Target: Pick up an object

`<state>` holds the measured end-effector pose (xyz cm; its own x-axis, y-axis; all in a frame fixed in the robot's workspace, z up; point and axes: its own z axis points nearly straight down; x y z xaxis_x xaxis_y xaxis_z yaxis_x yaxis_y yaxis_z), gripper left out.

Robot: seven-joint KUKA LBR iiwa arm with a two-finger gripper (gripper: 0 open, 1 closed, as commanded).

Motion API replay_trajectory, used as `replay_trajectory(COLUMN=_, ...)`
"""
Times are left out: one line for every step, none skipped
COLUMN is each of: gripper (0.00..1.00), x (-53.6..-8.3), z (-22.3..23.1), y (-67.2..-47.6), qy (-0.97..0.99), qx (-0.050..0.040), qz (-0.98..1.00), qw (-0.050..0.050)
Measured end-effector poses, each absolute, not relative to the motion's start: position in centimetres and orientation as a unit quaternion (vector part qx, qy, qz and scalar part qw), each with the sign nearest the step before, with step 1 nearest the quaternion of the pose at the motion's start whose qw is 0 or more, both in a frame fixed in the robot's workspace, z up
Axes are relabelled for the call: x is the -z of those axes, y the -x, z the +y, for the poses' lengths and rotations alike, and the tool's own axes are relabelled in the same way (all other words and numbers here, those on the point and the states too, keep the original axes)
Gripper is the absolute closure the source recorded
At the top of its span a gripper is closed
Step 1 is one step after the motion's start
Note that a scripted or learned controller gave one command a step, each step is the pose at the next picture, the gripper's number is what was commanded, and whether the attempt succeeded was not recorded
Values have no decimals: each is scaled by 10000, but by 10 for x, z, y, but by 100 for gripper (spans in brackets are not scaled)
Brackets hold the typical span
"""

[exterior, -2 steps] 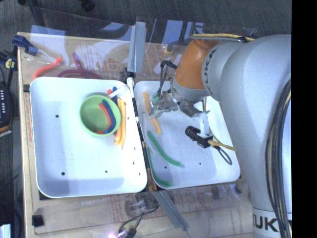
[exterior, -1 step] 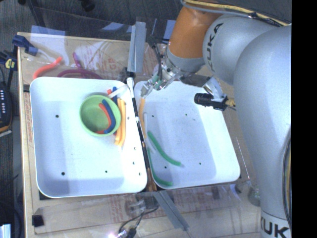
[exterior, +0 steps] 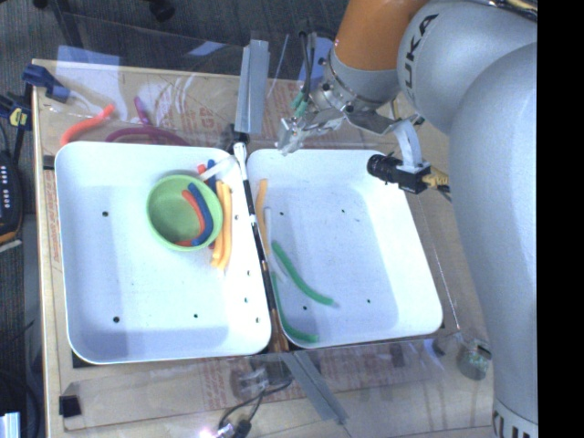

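I am looking down at the bench (exterior: 55, 99) with the two white bins sitting side by side. The arm (exterior: 474, 89) is reaching in from the right, its orange band (exterior: 379, 16) showing above the wrist, and the gripper (exterior: 294, 137) is hanging over the far rim of the right bin (exterior: 401, 272), near the corner where the two bins are meeting. I am seeing thin metal parts at its tip, but I cannot tell how the pincer is standing, whether spread or pressed together, and I am seeing nothing pinched in it.

In the left bin (exterior: 109, 281) a green bowl (exterior: 178, 210) is sitting toward the far right part, with a red strip (exterior: 196, 203) and a blue strip (exterior: 193, 237) curling inside it. An orange strip (exterior: 224, 231) is lying just beside the bowl on its right, and a small white and blue piece (exterior: 212, 167) is lying just past the bowl's far edge.

In the right bin a green strip (exterior: 301, 276) is lying slantwise in the left half, well apart from the gripper. Another green strip (exterior: 294, 328) is curving along the near left corner, and a thin orange strip (exterior: 261, 203) is lying along the left wall.

A black fitting (exterior: 401, 172) with a yellow tip is sticking out from the arm over the right bin's far right corner. On the bench beyond the left bin a pink loop (exterior: 146, 135) and an orange piece (exterior: 87, 121) are lying.
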<state>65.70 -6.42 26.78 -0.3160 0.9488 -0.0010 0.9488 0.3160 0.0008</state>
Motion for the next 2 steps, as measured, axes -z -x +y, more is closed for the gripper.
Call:
replay_trajectory(gripper=100, x=-264, z=-142, y=-657, qy=-6422, qx=1, qz=7665, qw=6)
replay_trajectory(gripper=100, x=-286, z=-211, y=-657, qy=-6154, qx=-1, qz=7882, qw=8)
